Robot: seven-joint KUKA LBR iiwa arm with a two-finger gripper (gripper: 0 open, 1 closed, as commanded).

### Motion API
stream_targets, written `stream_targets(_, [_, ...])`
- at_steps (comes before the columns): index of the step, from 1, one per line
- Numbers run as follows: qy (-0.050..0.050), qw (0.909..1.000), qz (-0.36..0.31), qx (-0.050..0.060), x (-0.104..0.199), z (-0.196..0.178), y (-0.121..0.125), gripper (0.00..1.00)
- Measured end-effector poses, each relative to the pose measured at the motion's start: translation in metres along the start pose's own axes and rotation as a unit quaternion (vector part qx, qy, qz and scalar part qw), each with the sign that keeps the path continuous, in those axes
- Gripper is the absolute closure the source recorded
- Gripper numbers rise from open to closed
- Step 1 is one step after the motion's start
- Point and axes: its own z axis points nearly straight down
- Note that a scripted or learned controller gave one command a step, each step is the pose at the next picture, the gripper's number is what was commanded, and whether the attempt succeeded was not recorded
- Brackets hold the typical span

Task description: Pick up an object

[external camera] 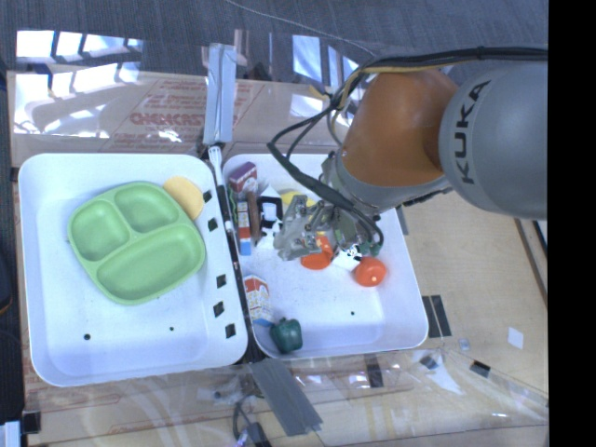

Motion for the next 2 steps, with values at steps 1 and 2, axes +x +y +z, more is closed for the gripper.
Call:
stream_targets(1, [0.002, 0.9983, 0.059, 0.001, -0.002, -0.062, -0.017, 1.00])
stream_targets(2, [0.005, 0.9752, 0.221, 0.001, 0.062, -0.050, -0.033, 1.00])
